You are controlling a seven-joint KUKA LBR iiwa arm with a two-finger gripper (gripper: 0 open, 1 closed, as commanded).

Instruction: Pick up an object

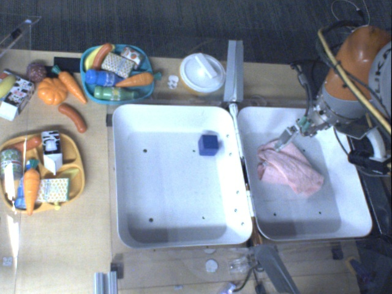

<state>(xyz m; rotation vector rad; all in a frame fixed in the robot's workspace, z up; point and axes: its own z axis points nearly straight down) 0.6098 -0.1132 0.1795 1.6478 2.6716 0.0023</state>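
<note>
Pink cloth: soft, crumpled, folded on itself with ridged creases; lies in the right bin, in its middle toward the far edge, flat on the floor.
Blue block: small cube, alone in the left bin, near the far right corner.
Gripper: over the right bin's far edge, slanted down toward the cloth's upper corner; tip just at or above the cloth, contact not clear.
Fingers: too small and blurred, cannot tell if apart or together.
Arm: grey, orange band, reaching in from the right.
Bench, left edge: two trays of toy food.
</note>
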